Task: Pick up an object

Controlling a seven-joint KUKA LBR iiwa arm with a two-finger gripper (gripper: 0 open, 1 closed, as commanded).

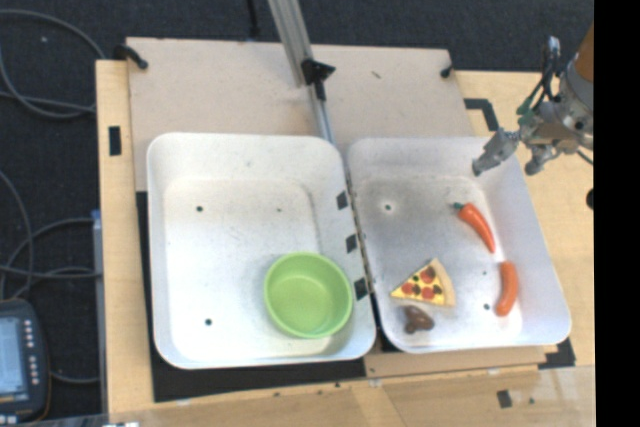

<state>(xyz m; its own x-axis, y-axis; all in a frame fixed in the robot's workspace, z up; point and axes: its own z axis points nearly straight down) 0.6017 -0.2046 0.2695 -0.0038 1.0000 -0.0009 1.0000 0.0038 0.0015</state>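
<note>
Gripper (515, 155) hangs over the upper right corner of the right bin (400, 175), at the edge of the view. Two fingers (493, 155) visible, spread apart, nothing between them. One fingertip points down-left over the bin's rim area; the other sits to its right near the bin's edge.

Orange chili pepper (478, 225) lies just below the fingers on the bin floor, tilted, green stem end toward the gripper. Not touching the fingers.

Sausage (507, 288), orange-red, lies further below the fingers, near the right wall of the bin, roughly upright in the view.

Pizza slice (425, 284) sits below and left of the fingers, well apart, tip pointing up-right. A small brown lump (418, 319) lies just beneath the pizza slice, almost touching it.

Green bowl (308, 294) stands in the left bin (200, 175), far down-left of the fingers, near that bin's lower right corner, mouth up.

Metal pole (285, 10) slants across the bench, up-left of the fingers.
</note>
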